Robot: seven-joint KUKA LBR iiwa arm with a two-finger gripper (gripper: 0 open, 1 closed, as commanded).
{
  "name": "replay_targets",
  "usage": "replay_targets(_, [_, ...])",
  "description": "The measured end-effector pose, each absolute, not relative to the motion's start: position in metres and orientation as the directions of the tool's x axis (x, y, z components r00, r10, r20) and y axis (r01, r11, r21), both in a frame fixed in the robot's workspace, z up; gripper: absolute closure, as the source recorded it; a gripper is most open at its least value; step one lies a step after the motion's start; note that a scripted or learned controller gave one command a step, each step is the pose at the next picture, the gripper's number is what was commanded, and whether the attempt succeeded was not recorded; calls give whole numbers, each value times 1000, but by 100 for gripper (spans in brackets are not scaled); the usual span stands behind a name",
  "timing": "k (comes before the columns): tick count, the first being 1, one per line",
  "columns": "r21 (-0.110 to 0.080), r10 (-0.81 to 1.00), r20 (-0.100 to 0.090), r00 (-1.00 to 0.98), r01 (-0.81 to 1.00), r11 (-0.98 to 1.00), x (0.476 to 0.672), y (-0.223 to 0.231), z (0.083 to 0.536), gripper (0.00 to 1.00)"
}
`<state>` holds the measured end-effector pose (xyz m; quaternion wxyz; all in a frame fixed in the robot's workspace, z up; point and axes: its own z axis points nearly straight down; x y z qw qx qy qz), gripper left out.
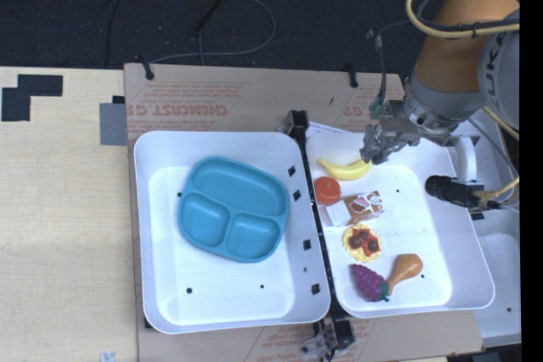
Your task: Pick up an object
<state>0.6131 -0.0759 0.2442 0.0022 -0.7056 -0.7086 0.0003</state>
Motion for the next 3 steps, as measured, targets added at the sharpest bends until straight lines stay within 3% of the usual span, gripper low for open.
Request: replay_targets(3, [-6, 1000, 2, -5, 1000, 5, 583, 67, 240, 100])
